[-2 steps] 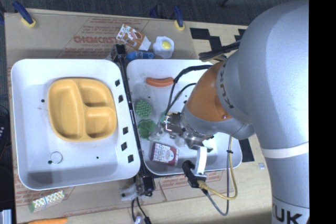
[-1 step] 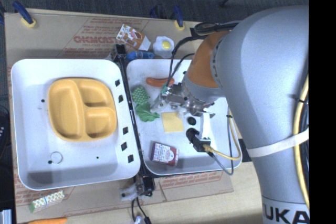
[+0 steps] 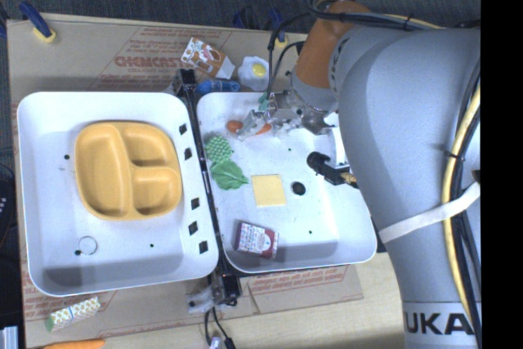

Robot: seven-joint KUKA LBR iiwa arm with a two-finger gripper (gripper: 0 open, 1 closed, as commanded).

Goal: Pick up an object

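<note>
Arm: the grey arm [image 3: 409, 135] came in from the right and bent low over the right bin [image 3: 327, 253].
Gripper: the gripper [image 3: 274, 117] sat at the far edge of the right bin, its metal parts a blur; I could not tell whether it was open or closed.
Orange piece: a small orange-red object [image 3: 235, 127] lay just beside the gripper, on its left, near the bin's far left corner; whether they touched I could not tell.
Green items: a green textured piece [image 3: 217, 148] and a green leaf shape [image 3: 229, 174] lay along the right bin's left wall.
Yellow square: a flat yellow square [image 3: 269, 190] lay near the middle of that bin.
Red packet: a red packet [image 3: 256, 239] lay at the near edge.
Left bin: the left bin [image 3: 41, 257] held a yellow divided tray [image 3: 127, 167].
Counter: a small printed carton [image 3: 200, 55] and a yellow-and-white object [image 3: 255, 71] lay on the counter [image 3: 106, 45] past the bins.
</note>
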